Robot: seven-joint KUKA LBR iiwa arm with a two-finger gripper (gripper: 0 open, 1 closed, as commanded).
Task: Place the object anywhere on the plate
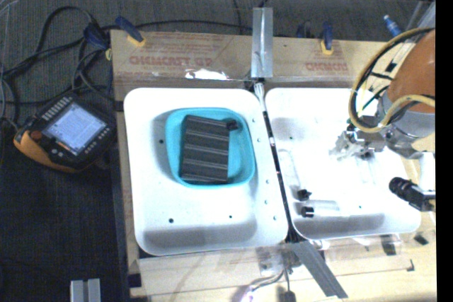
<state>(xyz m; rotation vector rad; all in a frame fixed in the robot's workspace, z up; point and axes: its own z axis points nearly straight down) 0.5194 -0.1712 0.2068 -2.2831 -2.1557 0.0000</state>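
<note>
- At the lower edge of the frame we see the front lip of the table point(212, 272) and a metal bracket where the two bins meet; nothing of the task lies there.
- In the lower part of the right bin point(354, 219) lies a small clear item with a dark end point(315, 207), apart from the arm; what it is we cannot tell.
- In the left bin point(198, 223), at centre left of the frame, sits the blue plate point(244, 152); the dark ribbed object point(205, 148) lies flat on it, inside its rim; we judge the placing as already done.
- At the right of the frame, above the right bin, hangs the end effector point(359, 146), well apart from the plate; nothing shows between its tips, yet the blur leaves us unable to tell whether it is open or closed.
- The step in hand looks to us like the retreat after release; the next move calls only for keeping clear of the plate.
- Farther off, at the upper left, a pendant with a lit screen point(71, 129) rests on the floor beside its cables.
</note>
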